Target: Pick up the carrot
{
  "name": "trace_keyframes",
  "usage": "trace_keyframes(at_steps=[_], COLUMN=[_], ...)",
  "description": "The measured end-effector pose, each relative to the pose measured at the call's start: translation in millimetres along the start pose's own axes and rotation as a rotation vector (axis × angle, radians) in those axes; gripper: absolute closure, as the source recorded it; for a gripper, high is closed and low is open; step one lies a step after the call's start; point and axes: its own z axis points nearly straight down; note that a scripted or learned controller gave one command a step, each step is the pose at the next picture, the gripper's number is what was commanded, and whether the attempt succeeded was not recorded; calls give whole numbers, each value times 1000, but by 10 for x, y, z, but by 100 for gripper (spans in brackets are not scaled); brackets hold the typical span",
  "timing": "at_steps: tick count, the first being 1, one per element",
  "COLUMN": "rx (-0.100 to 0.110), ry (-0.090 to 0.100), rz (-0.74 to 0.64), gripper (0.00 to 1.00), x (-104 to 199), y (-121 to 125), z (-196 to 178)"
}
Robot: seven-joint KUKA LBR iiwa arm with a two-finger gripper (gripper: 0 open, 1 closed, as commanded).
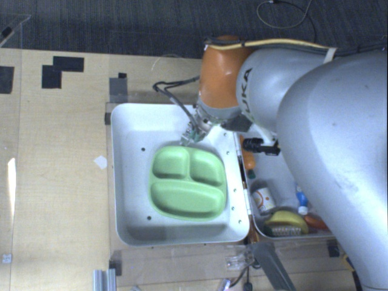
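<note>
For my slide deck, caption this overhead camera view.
Gripper above a green plate in the left bin; carrot in the right bin.

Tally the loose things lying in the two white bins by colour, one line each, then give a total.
Green: 1, the divided plate in the left bin.
Orange: 1, the carrot in the right bin.
Yellow: 1, the banana.
White and red: 1, the small can.
Blue and white: 1, a small item, partly hidden by the arm.
Total: 5 that can be made out.

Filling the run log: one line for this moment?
gripper: over left bin, at green tray rim | carrot: right bin, ungrasped
</note>
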Motion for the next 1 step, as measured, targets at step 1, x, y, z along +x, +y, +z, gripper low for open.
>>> trace_keyframes(at_steps=[1], rx=[3], ry=[2], rz=[22], gripper=[100], x=[-217], y=[-97], z=[-981])
